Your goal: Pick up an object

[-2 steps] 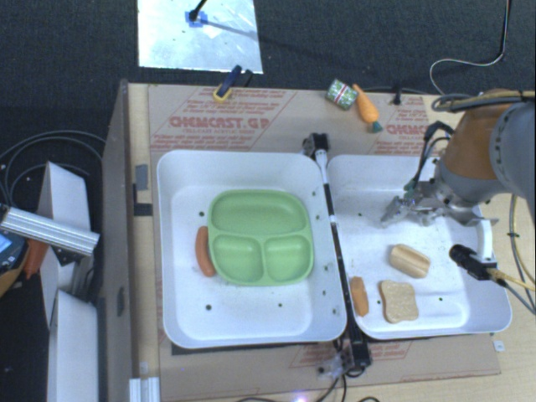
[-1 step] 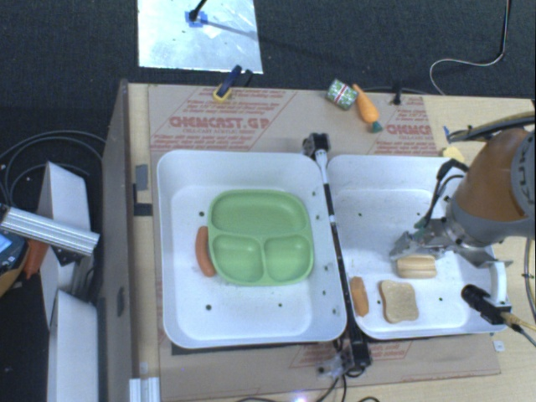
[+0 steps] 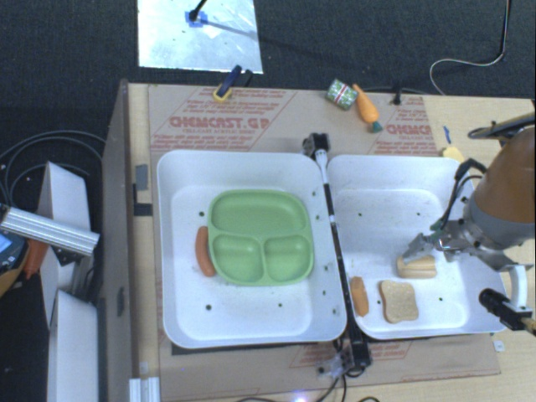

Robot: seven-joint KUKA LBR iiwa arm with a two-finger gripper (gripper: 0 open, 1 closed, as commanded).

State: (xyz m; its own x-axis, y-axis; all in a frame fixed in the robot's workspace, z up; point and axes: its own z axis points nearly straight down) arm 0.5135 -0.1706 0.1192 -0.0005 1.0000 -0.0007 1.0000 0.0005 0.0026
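Note:
In the right bin point(image 3: 377, 199), my gripper point(image 3: 423, 247) reaches in from the right and sits low over the bin floor. A small beige bread piece point(image 3: 416, 267) lies directly below its tip, touching it or nearly so. A slice of toast point(image 3: 399, 301) rests near the bin's front wall, with a small orange sausage point(image 3: 358, 296) to its left by the divider. The left bin point(image 3: 184, 191) bears a green divided plate point(image 3: 260, 237) and a reddish hot dog point(image 3: 202, 251) beside the plate's left edge.
The grey arm with its orange band point(image 3: 507, 195) covers the right bin's right side. A toy carrot point(image 3: 367, 107) and a small green can point(image 3: 341, 94) lie on the cardboard behind the bins. Cables and white blocks stand off the bench at left.

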